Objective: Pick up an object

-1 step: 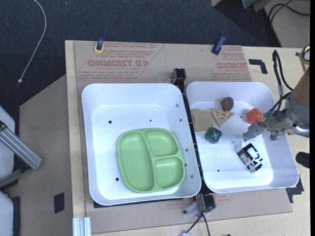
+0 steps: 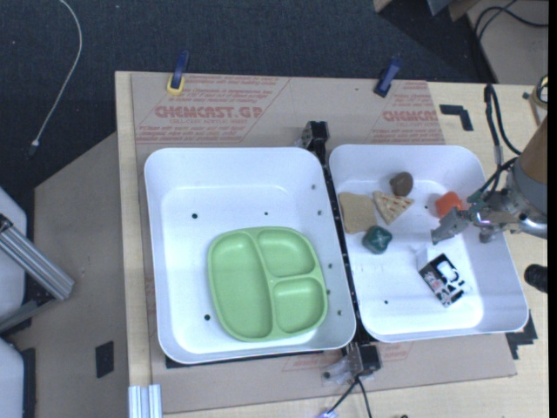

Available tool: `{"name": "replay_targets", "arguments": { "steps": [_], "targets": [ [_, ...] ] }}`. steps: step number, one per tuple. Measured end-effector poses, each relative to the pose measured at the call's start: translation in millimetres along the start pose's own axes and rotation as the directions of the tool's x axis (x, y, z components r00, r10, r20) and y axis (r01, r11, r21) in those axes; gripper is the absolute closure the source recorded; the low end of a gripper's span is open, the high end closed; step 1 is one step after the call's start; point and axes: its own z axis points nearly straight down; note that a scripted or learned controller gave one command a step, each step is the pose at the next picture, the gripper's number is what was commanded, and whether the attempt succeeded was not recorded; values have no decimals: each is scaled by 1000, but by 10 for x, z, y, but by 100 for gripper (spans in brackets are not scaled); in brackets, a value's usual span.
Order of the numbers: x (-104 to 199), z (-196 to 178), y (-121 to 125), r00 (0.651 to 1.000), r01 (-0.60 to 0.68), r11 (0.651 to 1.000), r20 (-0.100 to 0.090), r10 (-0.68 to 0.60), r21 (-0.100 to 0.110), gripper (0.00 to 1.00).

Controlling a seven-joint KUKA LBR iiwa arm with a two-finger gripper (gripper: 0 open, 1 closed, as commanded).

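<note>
The right bin (image 2: 487, 312) holds several small objects. A brown round lump (image 2: 400, 183) lies at the back, with a tan flat piece (image 2: 352, 212) and a tan wedge (image 2: 393, 206) just in front of it. A dark green lump (image 2: 377, 239) sits nearer the middle, and a black-and-white packet (image 2: 442, 279) lies toward the front. An orange object (image 2: 447, 203) rests at the right. My gripper (image 2: 465, 229) hangs over the bin's right side, right beside the orange object and behind the packet. It is open, with nothing between its fingers.
The left bin (image 2: 174, 233) holds a light green divided plate (image 2: 265, 281). A black clamp (image 2: 315, 133) joins the two bins at the back. Blue clips (image 2: 387, 77) pin the cardboard sheet under the bins. The arm (image 2: 533, 190) enters from the right.
</note>
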Motion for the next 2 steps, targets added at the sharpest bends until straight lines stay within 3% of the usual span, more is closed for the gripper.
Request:
{"name": "replay_targets", "arguments": {
  "steps": [2],
  "targets": [
    [5, 950, 36, 1000, 0, 1000, -2, 0, 3, 0]
  ]
}}
